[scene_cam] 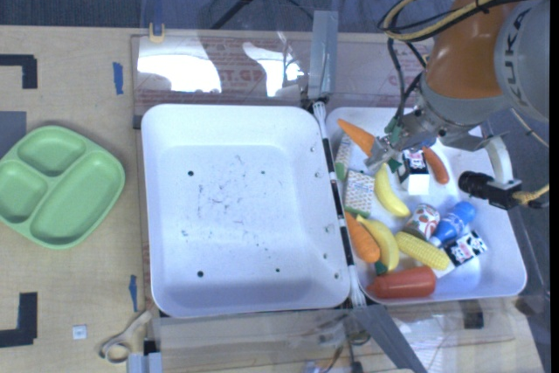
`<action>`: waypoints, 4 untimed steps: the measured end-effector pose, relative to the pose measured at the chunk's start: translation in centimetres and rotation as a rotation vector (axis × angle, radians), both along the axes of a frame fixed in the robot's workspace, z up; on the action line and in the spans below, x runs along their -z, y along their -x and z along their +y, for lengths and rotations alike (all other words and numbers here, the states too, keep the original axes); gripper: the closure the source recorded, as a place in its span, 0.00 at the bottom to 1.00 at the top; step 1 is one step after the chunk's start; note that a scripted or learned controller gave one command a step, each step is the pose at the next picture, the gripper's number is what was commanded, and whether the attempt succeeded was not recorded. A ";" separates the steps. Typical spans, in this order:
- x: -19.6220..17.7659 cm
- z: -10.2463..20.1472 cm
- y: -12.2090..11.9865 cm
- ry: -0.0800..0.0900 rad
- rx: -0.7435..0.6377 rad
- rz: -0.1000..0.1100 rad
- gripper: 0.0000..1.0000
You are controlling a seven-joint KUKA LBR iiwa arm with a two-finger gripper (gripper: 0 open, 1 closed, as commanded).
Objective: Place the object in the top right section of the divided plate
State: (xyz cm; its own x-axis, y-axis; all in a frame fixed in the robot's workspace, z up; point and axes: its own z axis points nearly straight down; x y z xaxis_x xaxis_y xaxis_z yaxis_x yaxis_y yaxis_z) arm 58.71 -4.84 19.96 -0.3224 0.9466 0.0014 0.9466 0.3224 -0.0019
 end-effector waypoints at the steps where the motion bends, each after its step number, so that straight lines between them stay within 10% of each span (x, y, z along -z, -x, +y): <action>1: 1.9 6.4 6.1 0.001 -0.016 0.003 1.00; 2: 4.8 9.9 5.4 0.020 -0.144 -0.026 1.00; 4: 4.7 11.1 7.3 0.031 0.038 -0.050 1.00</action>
